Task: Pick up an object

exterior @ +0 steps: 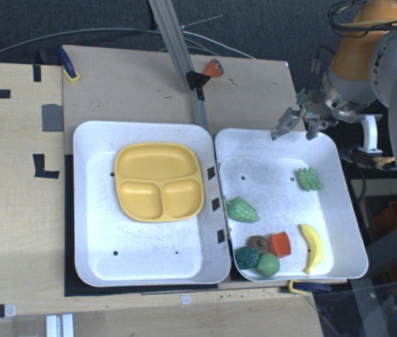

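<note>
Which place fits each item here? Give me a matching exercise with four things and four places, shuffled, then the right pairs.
Things:
1. yellow divided plate
2. banana
3. gripper
4. green bumpy toy

Places:
A. right bin, near its right wall, partway down
B. above the right bin's far rim
C. in the left bin
D. right bin's near right corner

Pairs: 1-C, 2-D, 3-B, 4-A
</note>
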`<state>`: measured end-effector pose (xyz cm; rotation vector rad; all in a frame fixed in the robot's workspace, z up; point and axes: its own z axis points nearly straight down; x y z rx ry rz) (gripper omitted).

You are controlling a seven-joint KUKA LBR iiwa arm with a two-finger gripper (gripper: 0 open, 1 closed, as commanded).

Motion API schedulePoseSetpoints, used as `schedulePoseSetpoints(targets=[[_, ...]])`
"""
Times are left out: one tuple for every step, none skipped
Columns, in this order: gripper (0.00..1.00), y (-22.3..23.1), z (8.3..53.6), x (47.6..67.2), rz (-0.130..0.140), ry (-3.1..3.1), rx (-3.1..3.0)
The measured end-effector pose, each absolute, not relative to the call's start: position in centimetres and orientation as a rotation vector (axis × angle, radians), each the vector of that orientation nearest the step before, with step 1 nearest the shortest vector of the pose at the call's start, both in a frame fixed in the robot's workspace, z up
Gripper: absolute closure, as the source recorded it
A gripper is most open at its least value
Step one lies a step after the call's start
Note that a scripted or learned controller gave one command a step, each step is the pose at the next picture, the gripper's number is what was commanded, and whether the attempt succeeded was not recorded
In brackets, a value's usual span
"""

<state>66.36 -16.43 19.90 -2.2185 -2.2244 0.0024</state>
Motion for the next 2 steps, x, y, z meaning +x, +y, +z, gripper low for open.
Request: schedulePoseSetpoints(targets=[[0.0, -16.4, 19.9, 66.4, 0.004, -2.224, -2.219], [0.0, -16.4, 13.4, 66.5, 0.009, -2.221, -2.215]])
